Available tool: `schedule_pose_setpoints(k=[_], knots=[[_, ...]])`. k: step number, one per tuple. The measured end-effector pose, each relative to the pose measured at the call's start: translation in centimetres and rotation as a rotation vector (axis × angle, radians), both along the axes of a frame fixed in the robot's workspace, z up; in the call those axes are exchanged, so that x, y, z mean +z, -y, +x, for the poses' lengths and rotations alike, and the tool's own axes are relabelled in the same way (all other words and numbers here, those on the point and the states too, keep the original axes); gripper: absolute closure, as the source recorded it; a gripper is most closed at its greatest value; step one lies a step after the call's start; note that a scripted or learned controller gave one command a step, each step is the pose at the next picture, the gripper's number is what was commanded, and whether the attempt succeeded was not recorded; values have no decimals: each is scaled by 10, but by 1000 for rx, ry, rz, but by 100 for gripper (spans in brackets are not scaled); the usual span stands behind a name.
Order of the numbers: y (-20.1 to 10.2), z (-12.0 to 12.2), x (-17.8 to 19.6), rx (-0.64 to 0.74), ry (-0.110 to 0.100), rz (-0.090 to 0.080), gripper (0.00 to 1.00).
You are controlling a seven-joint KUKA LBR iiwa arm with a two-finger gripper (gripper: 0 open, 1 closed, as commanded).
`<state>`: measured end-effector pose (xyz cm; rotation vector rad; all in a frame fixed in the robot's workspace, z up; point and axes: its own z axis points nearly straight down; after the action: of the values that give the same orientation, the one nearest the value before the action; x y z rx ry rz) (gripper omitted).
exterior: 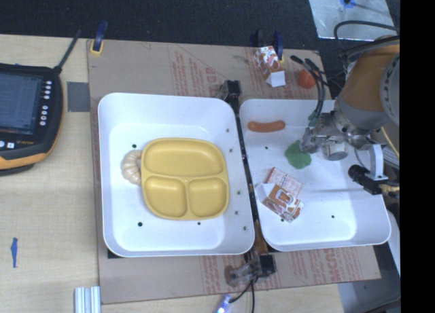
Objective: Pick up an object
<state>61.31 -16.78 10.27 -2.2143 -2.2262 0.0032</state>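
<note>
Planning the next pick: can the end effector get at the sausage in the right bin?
Probably yes. The sausage lies alone on bare bin floor, nothing over it, and the end effector is close beside it.

Glossy white plastic bins (170,237); matt yellow plastic tray (183,176); cardboard underlay (163,74).

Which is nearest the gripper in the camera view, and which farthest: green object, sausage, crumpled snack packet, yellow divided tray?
1. Green object: right bin, directly beside the gripper, on its lower left.
2. Sausage: right bin, upper left part.
3. Crumpled snack packet: right bin, lower left; slightly farther than the sausage.
4. Yellow divided tray: left bin, clearly farthest.
</note>
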Motion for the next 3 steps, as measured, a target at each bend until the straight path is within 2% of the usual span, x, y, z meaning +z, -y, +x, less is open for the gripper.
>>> schedule_pose_setpoints(k=[1,2,3], knots=[[0,0,0,0,0,0,0],[1,0,10,1,0,-1,100],[1,0,10,1,0,-1,0]])
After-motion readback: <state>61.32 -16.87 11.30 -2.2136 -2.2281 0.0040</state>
